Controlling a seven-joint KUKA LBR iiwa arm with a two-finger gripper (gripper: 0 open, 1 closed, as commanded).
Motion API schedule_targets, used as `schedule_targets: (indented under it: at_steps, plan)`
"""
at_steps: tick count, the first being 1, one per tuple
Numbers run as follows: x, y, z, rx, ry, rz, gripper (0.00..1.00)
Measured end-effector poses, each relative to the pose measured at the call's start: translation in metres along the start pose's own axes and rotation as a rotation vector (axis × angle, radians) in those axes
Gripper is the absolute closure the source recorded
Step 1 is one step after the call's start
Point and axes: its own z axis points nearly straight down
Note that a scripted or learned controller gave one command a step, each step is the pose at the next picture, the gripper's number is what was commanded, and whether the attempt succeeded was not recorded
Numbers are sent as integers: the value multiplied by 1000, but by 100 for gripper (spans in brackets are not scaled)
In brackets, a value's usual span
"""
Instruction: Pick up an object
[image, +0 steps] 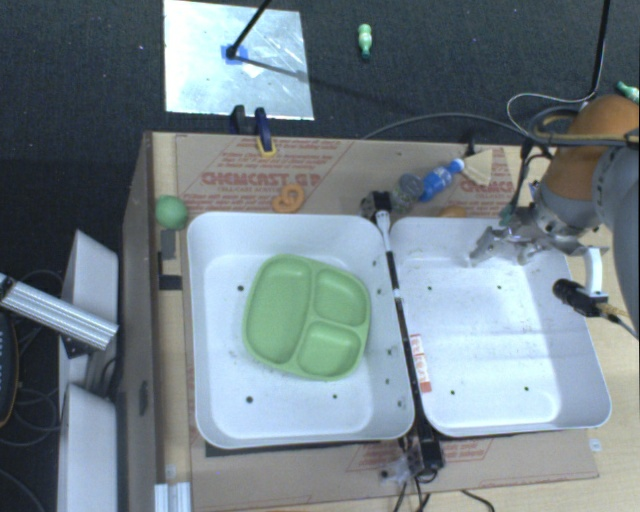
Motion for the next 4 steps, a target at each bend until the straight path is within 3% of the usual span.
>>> schedule_targets:
  at_steps: [4]
  plan:
    - [-1,0,0,1,2,0,0]
